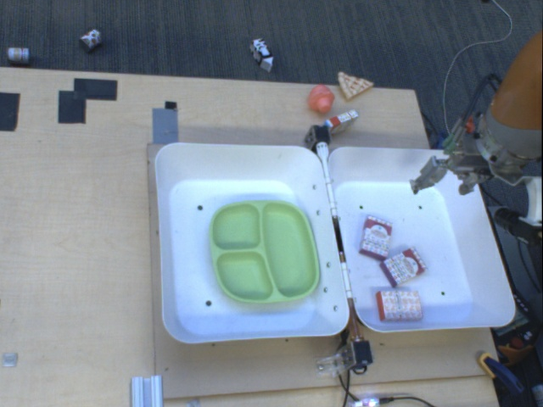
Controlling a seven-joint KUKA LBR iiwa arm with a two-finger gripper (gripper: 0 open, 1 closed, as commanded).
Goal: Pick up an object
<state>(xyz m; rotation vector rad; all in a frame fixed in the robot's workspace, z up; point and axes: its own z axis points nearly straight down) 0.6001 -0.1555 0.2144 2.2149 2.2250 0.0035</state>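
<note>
I am holding my gripper, fingers spread and empty, over the right bin's far edge; the red packets are lying nearer and leftward.

The arm has a grey metal wrist beneath a broad orange band, ending in a grey gripper.

Pale wooden bench against dark grey ribbed carpet.

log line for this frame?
phase: approach | end effector: over right bin far edge, holding nothing | three red packets: untouched | green tray: left bin
</note>
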